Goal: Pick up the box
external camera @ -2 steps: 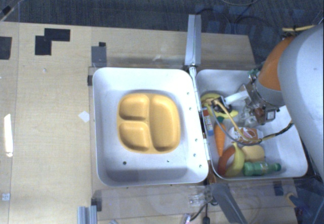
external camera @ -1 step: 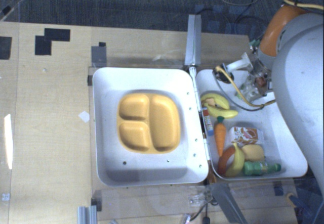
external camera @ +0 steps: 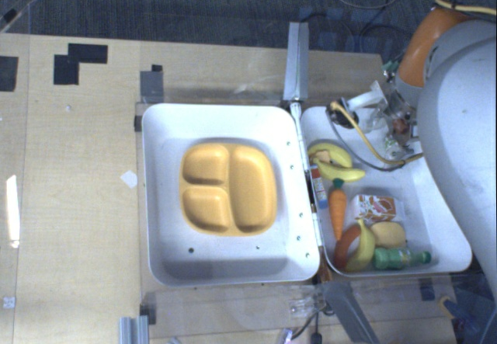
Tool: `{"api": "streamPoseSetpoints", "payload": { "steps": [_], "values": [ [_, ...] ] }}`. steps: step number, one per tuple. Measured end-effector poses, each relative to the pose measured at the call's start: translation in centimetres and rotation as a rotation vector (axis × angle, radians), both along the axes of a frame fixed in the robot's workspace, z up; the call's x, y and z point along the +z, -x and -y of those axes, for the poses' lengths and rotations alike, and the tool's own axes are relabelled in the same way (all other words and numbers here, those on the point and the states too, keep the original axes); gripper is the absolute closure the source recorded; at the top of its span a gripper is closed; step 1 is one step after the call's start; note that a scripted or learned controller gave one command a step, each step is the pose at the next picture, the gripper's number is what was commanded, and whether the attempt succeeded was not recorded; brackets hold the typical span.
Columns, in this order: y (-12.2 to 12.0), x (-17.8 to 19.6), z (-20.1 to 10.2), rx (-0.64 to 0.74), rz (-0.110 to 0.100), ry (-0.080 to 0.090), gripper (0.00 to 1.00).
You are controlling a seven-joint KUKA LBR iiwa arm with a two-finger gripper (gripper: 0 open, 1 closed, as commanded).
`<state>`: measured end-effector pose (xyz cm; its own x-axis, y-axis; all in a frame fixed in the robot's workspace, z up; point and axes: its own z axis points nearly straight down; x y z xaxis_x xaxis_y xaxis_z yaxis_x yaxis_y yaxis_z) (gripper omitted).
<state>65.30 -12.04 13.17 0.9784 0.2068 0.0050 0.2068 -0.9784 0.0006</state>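
Observation:
The box [external camera: 376,207] is a small white carton with orange and red print. It lies flat in the right bin [external camera: 446,245], near the middle, between a carrot and the arm. The grey arm with its orange band [external camera: 425,38] comes in from the right and covers that bin's right side. The gripper [external camera: 390,126] hangs over the back of the right bin, amid a yellow cable and black wires. It is well behind the box and apart from it. Nothing is visibly held.
Around the box lie a carrot [external camera: 337,210], bananas [external camera: 334,161] at the back, another banana [external camera: 363,249], a tan potato-like piece [external camera: 389,235] and a green bottle [external camera: 397,258] at the front. The left bin [external camera: 159,179] holds a yellow divided plate [external camera: 229,187].

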Motion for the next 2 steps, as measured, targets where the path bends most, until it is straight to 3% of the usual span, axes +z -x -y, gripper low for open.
{"api": "streamPoseSetpoints", "payload": {
  "steps": [1, 2],
  "values": [
    [1.3, 2.7, 4.2, 0.018, -0.001, 0.001, 0.00],
    [1.6, 1.7, 3.8, 0.244, -0.001, 0.001, 0.00]
  ]
}}
